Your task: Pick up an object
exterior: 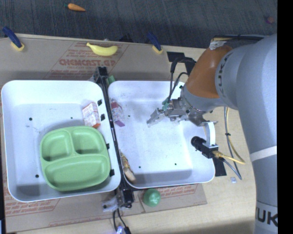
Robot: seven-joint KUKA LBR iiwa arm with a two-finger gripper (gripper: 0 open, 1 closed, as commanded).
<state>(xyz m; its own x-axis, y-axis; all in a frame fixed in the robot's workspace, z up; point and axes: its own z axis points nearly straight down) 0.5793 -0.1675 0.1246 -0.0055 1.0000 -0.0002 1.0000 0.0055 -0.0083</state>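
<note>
The gripper (151, 121) hangs over the right bin (185, 175), near that bin's middle, its fingers pointing toward the divider between the two bins. Whether the jaws are parted or closed I cannot tell; nothing is seen between them. A small clear packet with a purple mark (117, 112) lies against the right bin's left wall, well apart from the gripper. A tan object (127, 171), perhaps a toy, sits in the right bin's lower left corner. Left of the right bin, the other bin (17, 106) holds a green divided tray (76, 157) and a small red-and-white carton (91, 114). A yellow banana (102, 48) lies beyond the bins, and a green ball (152, 197) just below the right bin.
</note>
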